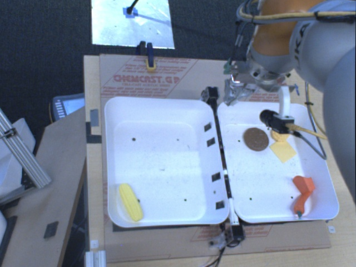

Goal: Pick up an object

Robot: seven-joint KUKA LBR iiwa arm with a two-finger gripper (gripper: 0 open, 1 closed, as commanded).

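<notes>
- Arm (311, 43) comes in from the upper right of the frame; the orange band sits at top right and the wrist points down and left toward the top edge of the right bin (322, 204).
- Gripper (236, 96) hangs over the upper left corner of the right bin, just right of the divider between the two bins. Nothing visible between its tips.
- Open or closed: cannot tell, the tips are too small and blurred against the bin rim.
- Objects in the right bin:
  - brown disc (256, 139), upper middle of that bin, below and right of the gripper, near but apart from it.
  - yellow square (282, 151), just right of the disc, tilted, about touching its edge.
  - small yellow piece (280, 136) above the square, next to a black and white fixture (278, 117) near the bin's top rim. Whether they touch is unclear.
  - orange piece (302, 193), lower right of that bin, well apart from the gripper.
- Left bin (111, 149): yellow corn cob (130, 202) lies in its lower left corner, well apart from the gripper, across the divider.
- Both bins sit on a cardboard sheet (167, 74) with red print; a yellow and black clamp (149, 57) is at its top edge.
- Shiny metal plate (130, 15) at upper left of the frame, beyond the bench.
</notes>
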